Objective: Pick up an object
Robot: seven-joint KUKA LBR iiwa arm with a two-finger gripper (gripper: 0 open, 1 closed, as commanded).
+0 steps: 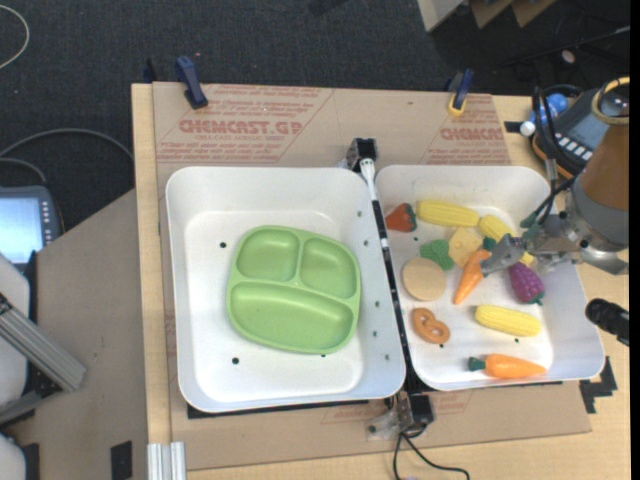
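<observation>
The right bin holds several toy foods. Among them are an orange carrot, a purple grape bunch, a yellow corn cob, a second cob, a tan round biscuit, a pretzel, a green broccoli piece, a red pepper and another carrot. My gripper reaches in from the right and hangs low over the bin, just above the top end of the first carrot and beside the grape bunch. Nothing is visibly lifted.
The left bin holds a green divided plate. A black bar runs along the seam between the bins. Blue clamps sit at the bench's far edge. Cables and a blue device lie at the far right.
</observation>
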